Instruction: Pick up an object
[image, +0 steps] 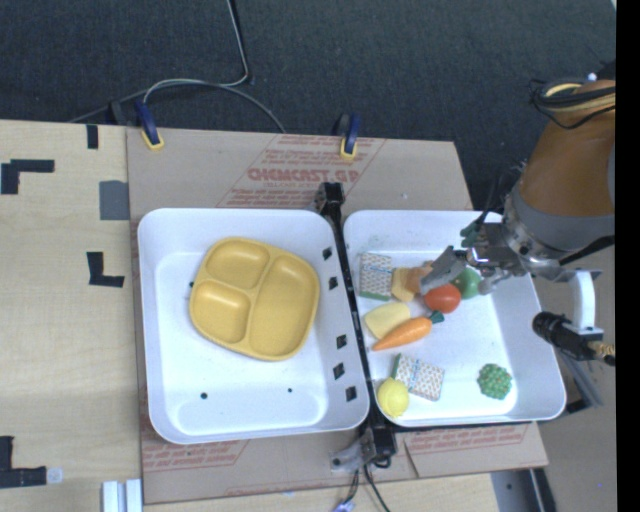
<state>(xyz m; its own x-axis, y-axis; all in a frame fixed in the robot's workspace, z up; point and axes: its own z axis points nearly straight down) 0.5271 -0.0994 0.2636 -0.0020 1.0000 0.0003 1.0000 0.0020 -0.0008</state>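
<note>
The right bin (520, 400) holds several toy foods. A red tomato (442, 298) lies near its middle, with a green piece (468, 285) just to its right. My gripper (455, 274) hangs low over the bin, right above the tomato and the green piece, reaching in from the right. Left of it lie an orange-yellow piece (405, 283) and a checkered packet (375, 275). Below are a pale yellow wedge (384, 320), a carrot (403, 333), a second checkered packet (423, 378), a lemon (393, 398) and a broccoli (494, 380).
The left bin (165, 390) holds a yellow divided plate (253, 297). A black divider (343, 300) runs between the two bins. The arm's orange band (570, 170) stands over the right bin's far right corner. Cables lie behind the bench.
</note>
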